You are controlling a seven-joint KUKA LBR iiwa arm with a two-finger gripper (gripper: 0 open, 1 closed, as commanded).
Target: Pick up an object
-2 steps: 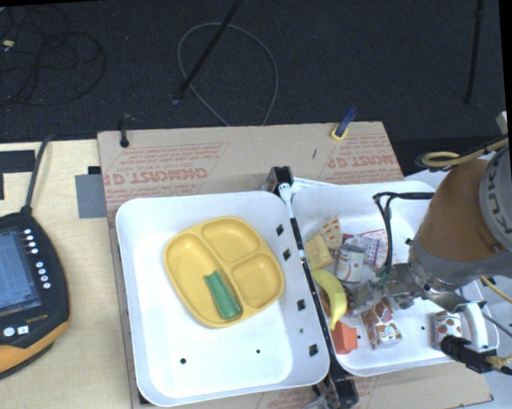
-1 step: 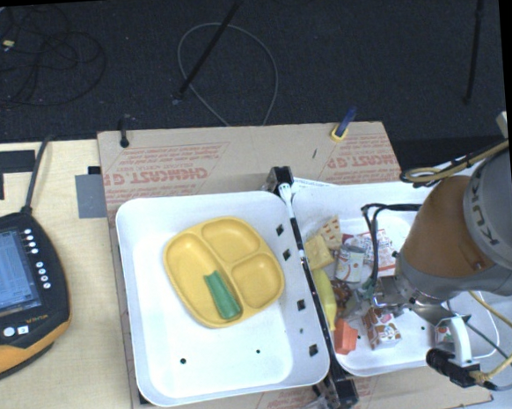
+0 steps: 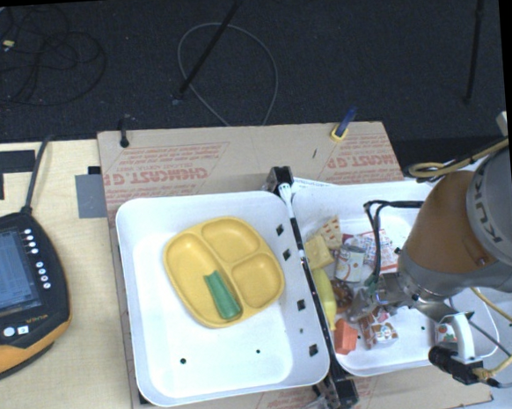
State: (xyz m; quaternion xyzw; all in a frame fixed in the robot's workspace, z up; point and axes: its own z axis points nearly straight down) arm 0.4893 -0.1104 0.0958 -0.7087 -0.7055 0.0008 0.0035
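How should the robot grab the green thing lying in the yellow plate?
Probably from straight above, pinching the green block across its narrow width near the middle. It lies flat and long in one compartment of the yellow plate, slanting from upper left to lower right. Its long sides look free, while its lower end sits close to the plate's rim, so coming in from the side would likely bump that rim.

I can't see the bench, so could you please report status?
Hand low in right bin, over toy pile. Grip unclear. Green block on yellow plate, left bin.

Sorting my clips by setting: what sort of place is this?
Probably a robotics lab bench: two white bins on cardboard, a teach pendant at left, and loose cables on dark floor.
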